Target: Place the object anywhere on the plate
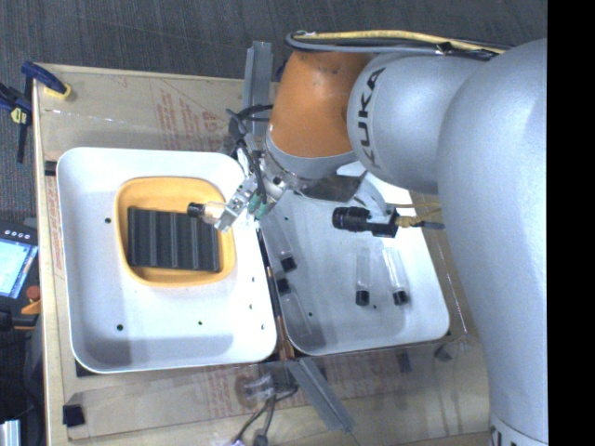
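Note:
A yellow plate (139,193) lies in the left white bin (93,323), and a black ribbed slab (173,240) lies flat on it. My gripper (234,208) hangs over the plate's right rim, reaching in from the right. It is shut on a small clear tube with a black cap (203,212). The capped end sticks out to the left over the plate, just above the slab's upper right corner. Whether the tube touches the plate I cannot tell.
The right white bin (428,314) holds two clear capped tubes (379,277) standing side by side, and a third one (284,272) along its left wall. The arm's orange band and grey body cover the bin's upper part. Cardboard surrounds both bins.

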`<state>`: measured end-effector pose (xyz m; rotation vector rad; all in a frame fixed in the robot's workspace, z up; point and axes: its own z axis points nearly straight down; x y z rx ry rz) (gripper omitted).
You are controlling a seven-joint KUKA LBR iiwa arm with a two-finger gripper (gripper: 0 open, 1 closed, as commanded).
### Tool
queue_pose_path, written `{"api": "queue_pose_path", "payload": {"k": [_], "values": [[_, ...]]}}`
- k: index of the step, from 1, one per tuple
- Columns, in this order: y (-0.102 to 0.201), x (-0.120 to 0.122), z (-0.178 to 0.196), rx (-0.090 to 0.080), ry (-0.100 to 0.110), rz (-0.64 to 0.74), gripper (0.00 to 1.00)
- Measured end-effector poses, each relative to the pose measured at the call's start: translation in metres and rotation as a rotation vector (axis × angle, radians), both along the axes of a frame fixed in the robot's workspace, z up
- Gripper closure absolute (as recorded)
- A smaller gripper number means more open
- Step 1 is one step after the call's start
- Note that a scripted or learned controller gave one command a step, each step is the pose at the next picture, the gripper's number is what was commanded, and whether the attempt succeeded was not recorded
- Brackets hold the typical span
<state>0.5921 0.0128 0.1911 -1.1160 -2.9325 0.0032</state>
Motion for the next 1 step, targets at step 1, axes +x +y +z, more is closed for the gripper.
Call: {"api": "queue_pose_path", "payload": {"k": [1], "values": [[-0.0006,0.0001,0.0001,0.000,0.000,-0.001,0.00]]}}
